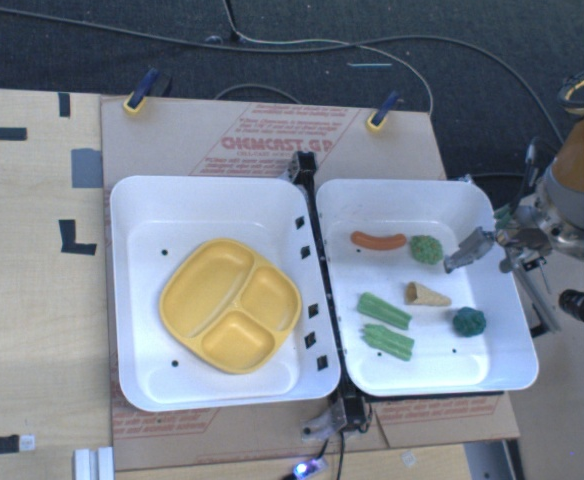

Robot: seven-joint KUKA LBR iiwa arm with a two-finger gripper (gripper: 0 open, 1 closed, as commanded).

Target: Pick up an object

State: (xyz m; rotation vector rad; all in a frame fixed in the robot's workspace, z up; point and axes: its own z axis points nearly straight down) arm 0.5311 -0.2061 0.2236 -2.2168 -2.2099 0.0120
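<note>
Camera view puts your gripper (480, 246) at the right edge of the frame, hanging over the upper right part of the right bin (502, 368). You see one grey finger (469, 249) jutting left toward the bin's middle; its partner is lost against the wrist hardware, so you cannot tell whether the fingers are spread or closed, and nothing sits visibly between them.

Your candidates all lie in that right bin. A light green broccoli piece (426, 249) sits just left of the visible finger, with an orange sausage (378, 240) beside it further left. Below them lies a tan wedge (427, 294), then a dark green broccoli piece (469, 321) toward the lower right, and two green pods (385, 325) toward the lower left of the bin. The left bin (132, 268) carries a yellow divided plate (230, 305).

Here is what can go wrong for you. The light broccoli and the sausage lie close together, so a descent between them may nudge one away or pinch both. The broccoli looks rounded and lumpy, so off-centre fingers likely squeeze it out sideways. The arm is close to the bin's right wall, so a straight drop there risks clipping the rim. The wedge and pods lie low and flat, so a shallow close probably skims over them.
</note>
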